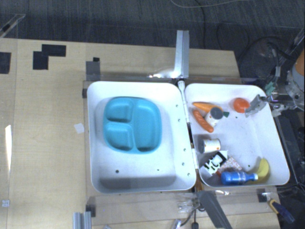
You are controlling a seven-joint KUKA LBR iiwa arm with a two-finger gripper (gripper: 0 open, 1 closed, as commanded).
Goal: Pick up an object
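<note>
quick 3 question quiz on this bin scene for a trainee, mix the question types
1. True or false: the blue tray lies in the left bin.
2. Which lies nearest the gripper? A) banana B) tomato C) blue bottle
3. Fill in: the carrot lies in the ___ bin.

Key: 1 true. 2 B; the tomato sits right beside the gripper near the far edge of the right bin, while the banana and bottle lie at the near edge. 3 right.
</note>
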